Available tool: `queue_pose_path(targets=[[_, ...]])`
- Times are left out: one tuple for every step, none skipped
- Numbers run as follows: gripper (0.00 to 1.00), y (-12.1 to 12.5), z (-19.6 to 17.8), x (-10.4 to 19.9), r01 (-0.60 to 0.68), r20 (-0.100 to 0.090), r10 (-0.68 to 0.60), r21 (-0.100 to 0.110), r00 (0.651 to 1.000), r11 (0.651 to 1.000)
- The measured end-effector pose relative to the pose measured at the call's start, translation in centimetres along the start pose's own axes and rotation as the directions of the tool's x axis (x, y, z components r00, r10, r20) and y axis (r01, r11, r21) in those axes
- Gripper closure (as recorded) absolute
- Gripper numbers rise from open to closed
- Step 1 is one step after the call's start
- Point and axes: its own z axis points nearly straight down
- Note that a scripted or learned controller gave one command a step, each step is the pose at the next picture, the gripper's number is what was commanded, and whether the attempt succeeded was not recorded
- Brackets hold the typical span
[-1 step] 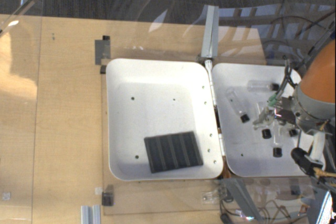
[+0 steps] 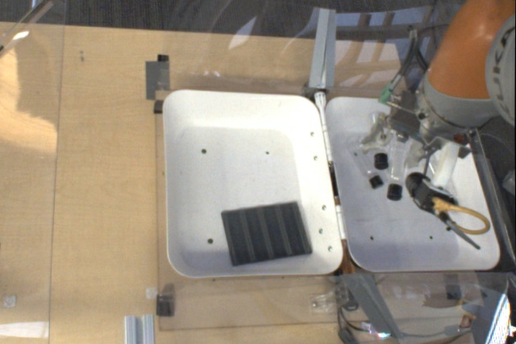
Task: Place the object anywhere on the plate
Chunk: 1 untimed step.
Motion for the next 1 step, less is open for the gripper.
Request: queue_pose_path(targets=[[1.00, 0.83, 4.97, 10.72, -0.233, 0.003, 0.233, 0.004, 0.973, 0.973]])
